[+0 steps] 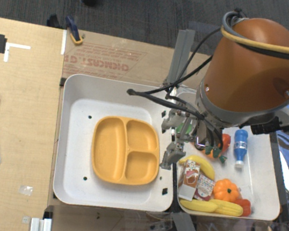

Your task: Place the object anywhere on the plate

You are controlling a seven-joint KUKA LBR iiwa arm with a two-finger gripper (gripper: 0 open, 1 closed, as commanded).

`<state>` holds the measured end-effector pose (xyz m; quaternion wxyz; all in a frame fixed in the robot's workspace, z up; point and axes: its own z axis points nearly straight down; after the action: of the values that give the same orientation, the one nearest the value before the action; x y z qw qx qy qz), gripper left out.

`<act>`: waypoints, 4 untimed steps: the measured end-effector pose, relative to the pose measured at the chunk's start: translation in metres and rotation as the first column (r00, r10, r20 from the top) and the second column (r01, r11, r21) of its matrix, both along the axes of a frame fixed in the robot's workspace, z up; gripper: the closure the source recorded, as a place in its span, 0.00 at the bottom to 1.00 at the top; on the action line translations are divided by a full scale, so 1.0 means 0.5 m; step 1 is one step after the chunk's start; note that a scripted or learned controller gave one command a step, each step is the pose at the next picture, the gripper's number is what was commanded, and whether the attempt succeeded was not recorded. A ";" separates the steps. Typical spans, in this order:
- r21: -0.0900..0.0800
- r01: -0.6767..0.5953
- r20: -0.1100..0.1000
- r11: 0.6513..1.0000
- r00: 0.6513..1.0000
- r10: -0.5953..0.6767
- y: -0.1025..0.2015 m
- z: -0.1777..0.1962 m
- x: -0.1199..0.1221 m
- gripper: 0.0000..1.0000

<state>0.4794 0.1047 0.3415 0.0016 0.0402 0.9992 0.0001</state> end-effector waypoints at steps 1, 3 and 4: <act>0.000 -0.011 -0.002 1.000 1.000 0.011 0.010 -0.033 0.001 0.00; 0.000 -0.106 0.000 0.994 0.994 0.106 0.015 0.015 0.000 0.00; 0.000 -0.225 0.000 0.974 0.974 0.225 0.018 0.021 0.035 0.00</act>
<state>0.4969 0.1136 0.3517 0.0016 -0.0733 0.9973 0.0000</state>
